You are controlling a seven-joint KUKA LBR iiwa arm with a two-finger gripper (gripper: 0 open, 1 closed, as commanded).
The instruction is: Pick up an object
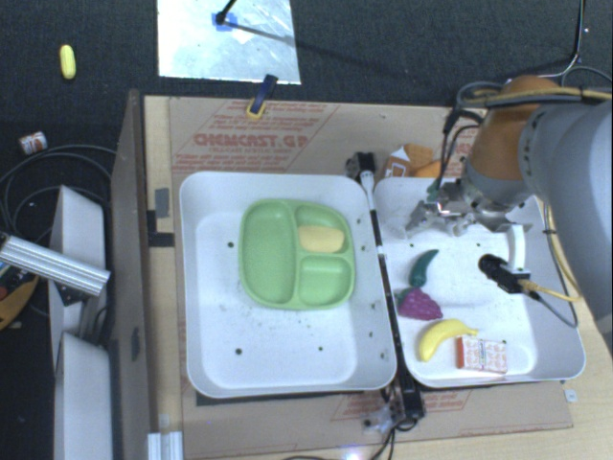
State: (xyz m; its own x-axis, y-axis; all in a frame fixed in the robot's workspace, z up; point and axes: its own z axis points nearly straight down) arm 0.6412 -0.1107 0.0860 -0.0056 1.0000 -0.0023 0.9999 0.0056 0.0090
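My gripper [439, 217] hangs over the back part of the right bin [556, 343], with nothing visibly held in it. Just below it in that bin lies a dark green pepper [422, 266]. A purple bunch of grapes [420, 304] sits in front of the pepper. Nearer the front edge are a yellow banana [442, 336] and a small red and white box [481, 355]. The left bin [215, 353] holds a green divided plate [278, 257] with a yellow piece [321, 239] in its back right compartment.
A black divider strip [381, 266] runs between the two bins. An orange and white object [407, 164] lies on the cardboard behind the right bin. The grey arm [565, 161] covers the right bin's back right corner.
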